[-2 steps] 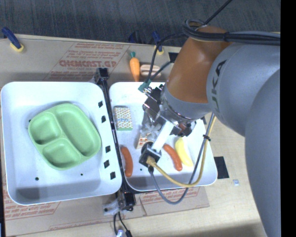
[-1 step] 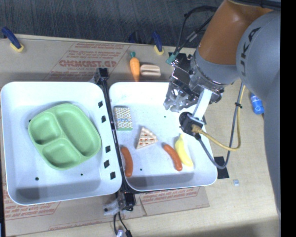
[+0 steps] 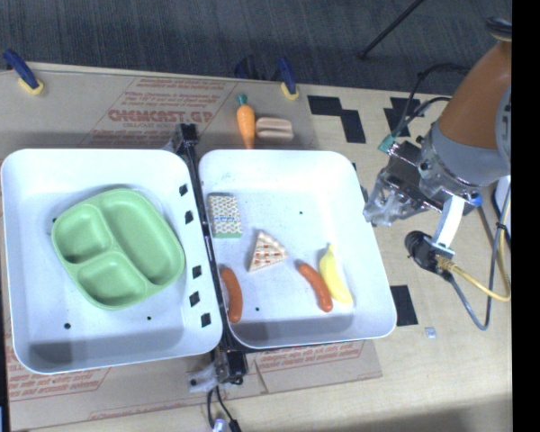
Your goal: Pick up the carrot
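1. Item: one carrot point(image 3: 245, 123), small, orange body with a green leafy top.
2. Pose: lying flat, long axis running roughly away from the camera, green top at the far end, orange tip pointing toward the bins.
3. Location: on the worktop point(image 3: 144, 106), outside both bins, just beyond the far rim of the right bin point(image 3: 279, 156), near that bin's far left corner.
4. State: whole, resting free.

Dark grey carpet floor point(image 3: 162, 16) beyond; cardboard-covered bench point(image 3: 144, 106); blue clamps point(image 3: 22, 70) grip its edge.
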`<state>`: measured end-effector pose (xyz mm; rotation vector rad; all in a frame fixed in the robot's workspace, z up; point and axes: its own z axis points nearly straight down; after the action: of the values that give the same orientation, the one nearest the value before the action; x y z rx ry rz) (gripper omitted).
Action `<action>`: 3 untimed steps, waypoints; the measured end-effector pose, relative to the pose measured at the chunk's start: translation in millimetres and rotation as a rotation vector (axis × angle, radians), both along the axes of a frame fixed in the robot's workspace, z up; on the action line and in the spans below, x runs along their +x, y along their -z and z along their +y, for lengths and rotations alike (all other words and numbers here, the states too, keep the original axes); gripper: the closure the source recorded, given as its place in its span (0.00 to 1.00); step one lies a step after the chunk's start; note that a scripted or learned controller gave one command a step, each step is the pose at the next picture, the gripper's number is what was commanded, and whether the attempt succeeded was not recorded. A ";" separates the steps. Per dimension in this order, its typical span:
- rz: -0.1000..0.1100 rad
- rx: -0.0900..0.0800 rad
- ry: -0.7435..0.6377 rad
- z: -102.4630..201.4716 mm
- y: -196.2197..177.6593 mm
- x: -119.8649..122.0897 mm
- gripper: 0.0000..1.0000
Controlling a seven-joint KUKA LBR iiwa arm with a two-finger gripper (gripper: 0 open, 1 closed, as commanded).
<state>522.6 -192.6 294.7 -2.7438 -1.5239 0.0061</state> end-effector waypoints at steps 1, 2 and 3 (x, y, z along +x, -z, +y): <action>0.002 0.001 0.364 90.5 63.3 9.7 1.00; 0.000 -0.001 0.627 107.3 -19.6 -2.7 1.00; 0.005 -0.001 0.802 55.7 133.5 -7.8 1.00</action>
<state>514.7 -136.9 161.2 -3.1184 -0.3311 0.0105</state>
